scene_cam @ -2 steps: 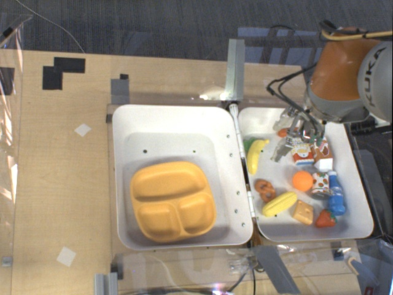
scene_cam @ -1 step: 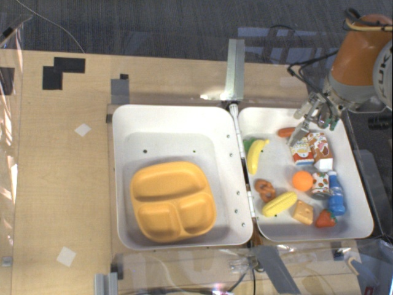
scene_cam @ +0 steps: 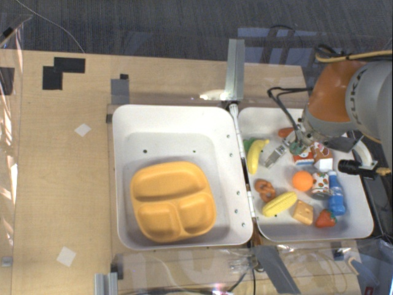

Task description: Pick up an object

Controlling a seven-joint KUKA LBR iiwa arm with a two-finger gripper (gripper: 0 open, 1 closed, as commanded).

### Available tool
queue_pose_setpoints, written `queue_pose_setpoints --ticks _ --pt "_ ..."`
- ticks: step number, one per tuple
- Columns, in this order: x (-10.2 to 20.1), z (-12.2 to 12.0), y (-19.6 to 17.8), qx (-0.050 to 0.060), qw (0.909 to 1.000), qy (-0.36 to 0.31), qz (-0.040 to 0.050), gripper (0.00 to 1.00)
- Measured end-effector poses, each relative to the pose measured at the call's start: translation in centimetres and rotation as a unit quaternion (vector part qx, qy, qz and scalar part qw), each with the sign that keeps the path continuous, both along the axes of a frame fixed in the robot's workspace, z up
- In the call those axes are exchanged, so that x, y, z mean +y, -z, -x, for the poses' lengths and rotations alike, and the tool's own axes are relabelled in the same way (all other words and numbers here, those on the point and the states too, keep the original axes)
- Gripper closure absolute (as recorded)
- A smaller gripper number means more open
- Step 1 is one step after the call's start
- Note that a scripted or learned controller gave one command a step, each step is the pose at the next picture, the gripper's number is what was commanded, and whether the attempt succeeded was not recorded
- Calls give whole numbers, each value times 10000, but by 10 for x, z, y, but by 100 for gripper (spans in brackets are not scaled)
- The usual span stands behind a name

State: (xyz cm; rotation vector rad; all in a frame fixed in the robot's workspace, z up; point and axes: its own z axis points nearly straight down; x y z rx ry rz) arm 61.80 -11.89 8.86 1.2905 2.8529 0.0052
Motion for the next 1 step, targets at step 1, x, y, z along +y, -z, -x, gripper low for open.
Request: queue_pose_setpoints --ticks 1 --pt "-78 -48 -10 42 9931 1172 0 0"
